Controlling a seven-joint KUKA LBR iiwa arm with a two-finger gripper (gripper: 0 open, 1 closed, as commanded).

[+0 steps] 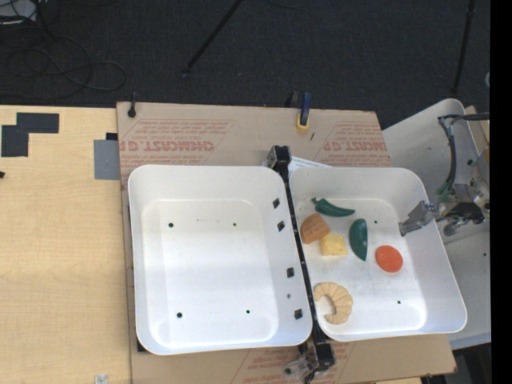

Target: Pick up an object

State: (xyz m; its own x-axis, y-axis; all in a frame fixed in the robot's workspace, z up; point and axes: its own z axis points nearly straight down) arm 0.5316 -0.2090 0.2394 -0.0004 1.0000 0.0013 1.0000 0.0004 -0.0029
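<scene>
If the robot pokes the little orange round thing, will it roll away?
Probably. The orange thing looks round and smooth, so a nudge could send it rolling along the bin floor. It has open floor around it, so little would stop it before the wall. It looks small, so likely light, and may slip from the tool.

One fixed camera looks down on the bench (56, 238) from above at a slant, far enough off to take in both bins whole, the left bin (210, 338) and right bin (436, 310) lying side by side near the middle. The dark floor (240, 46) beyond the bench fills the top of the view. The arm's side is the right edge.
</scene>
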